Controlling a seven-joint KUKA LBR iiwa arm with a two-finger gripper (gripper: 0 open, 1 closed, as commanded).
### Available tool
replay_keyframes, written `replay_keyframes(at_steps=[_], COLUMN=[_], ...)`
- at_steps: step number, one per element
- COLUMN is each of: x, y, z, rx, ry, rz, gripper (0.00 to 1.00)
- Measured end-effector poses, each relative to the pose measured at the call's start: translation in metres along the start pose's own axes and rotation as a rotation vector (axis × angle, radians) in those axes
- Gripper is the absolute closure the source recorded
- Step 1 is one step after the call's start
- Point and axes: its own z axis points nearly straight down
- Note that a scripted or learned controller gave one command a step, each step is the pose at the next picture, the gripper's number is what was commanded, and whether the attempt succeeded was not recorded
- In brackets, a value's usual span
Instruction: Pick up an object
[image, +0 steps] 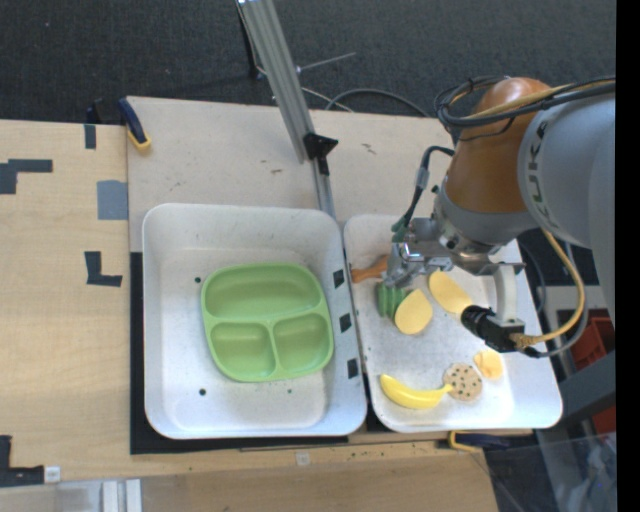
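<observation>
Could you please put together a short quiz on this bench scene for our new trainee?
1. True or false: the green divided plate lies in the left bin.
2. Which item lies nearest the front rim of the right bin? A) the banana B) the green plate C) the blue and yellow clamp
3. Fill in: the gripper is over the ____ bin.

Key
1. True.
2. A; the banana lies beside a speckled cookie.
3. Right; it is low over a green item and a yellow lemon-like piece.
</observation>
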Motion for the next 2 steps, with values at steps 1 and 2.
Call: replay_keyframes(at_steps=[1, 2], x=[0.048, 0.1], y=[0.018, 0.036], z=[0.012, 0.02], rx=[-0.001, -0.001], ry=[0.0, 0.0], rz=[0.0, -0.001], gripper=[1.0, 1.0])
